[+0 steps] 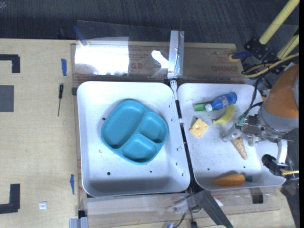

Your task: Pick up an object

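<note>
The right bin (209,158) holds several small toys: a blue bottle (223,100) with a green piece (199,107) at its left end, a yellow banana (226,115), a yellow cheese wedge (199,127), a tan ice-cream cone (241,147) and an orange carrot (229,179) near the front wall. My gripper (233,133) reaches in from the right and hangs low over the bin's right half, just below the banana and at the cone's upper end. The grey wrist and orange band behind it hide part of the bin's right wall.
The left bin (90,175) holds a blue divided plate (135,129). A clear plastic sheet (123,56) and a metal post (175,53) stand behind the bins. Cables and a yellow rod (280,18) are at the back right.
</note>
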Robot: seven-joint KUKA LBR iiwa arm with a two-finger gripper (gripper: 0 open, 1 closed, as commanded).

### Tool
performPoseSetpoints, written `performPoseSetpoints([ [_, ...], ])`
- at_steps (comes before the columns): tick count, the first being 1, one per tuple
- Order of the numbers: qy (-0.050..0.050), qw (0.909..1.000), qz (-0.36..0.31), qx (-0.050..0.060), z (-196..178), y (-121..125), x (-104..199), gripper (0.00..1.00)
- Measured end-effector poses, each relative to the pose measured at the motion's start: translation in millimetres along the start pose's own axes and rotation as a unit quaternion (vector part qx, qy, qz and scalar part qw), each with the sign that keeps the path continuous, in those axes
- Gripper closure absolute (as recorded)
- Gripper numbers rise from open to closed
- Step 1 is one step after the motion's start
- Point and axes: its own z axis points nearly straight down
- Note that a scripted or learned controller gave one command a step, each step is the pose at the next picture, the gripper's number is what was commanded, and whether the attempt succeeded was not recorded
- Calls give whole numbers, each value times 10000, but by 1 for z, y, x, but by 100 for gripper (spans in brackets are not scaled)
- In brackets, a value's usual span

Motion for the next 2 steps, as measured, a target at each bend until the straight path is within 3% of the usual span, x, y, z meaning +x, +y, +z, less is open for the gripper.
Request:
performPoseSetpoints([
  [1,-5,10000,3,-32,-12,2,0,100],
  [2,11,9983,-575,-19,-127,-23,51,100],
])
